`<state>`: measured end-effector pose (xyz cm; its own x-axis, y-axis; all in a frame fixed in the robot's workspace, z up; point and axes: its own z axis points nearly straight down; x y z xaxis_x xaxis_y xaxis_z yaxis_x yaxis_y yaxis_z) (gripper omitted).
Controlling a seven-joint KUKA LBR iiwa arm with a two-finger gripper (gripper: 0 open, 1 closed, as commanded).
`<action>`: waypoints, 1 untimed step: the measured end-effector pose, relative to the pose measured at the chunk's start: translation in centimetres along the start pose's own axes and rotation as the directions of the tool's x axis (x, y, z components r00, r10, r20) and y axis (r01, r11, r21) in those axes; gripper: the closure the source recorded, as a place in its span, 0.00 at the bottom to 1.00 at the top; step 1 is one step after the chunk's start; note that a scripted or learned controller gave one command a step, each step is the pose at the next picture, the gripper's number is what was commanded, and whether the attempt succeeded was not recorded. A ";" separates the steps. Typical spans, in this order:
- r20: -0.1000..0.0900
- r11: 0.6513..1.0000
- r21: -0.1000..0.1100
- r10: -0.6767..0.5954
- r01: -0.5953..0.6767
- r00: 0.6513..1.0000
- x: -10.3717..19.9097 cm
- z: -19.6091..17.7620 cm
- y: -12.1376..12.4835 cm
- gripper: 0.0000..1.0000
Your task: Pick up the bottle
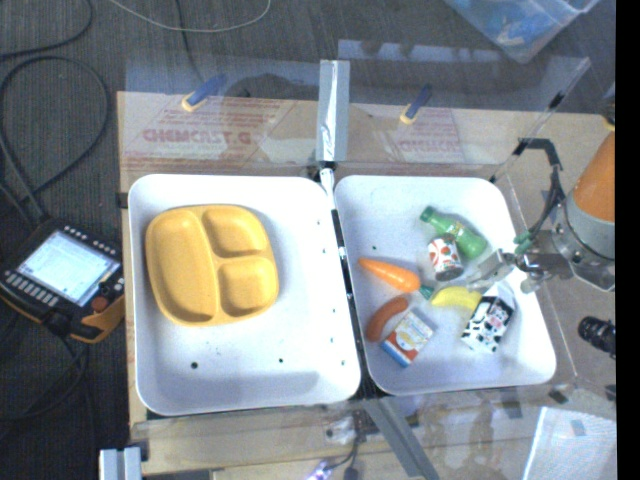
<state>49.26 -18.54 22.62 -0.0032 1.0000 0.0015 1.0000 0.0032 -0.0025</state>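
Your bench [300, 133] carries two white bins side by side, touching: the left bin [240, 368] and the right bin [520, 363]. Two blue-and-yellow clips [203, 93] [416, 105] sit at its far edge.

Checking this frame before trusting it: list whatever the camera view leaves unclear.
- Metal two-finger hand: too small and blurred to judge finger spacing.
- Grey arm with orange band: cut off by the right edge.
- Small round red-and-white object beside the green plastic bottle: too small to identify.
- Clear plastic tub: cropped by the top edge.
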 end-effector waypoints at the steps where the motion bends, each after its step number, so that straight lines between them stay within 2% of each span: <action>1: 0.002 0.978 -0.004 -0.211 0.211 0.978 7.2 13.2 3.1 0.00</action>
<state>52.28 -11.31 9.46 -0.2140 0.9768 0.0003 0.9768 0.2140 0.0018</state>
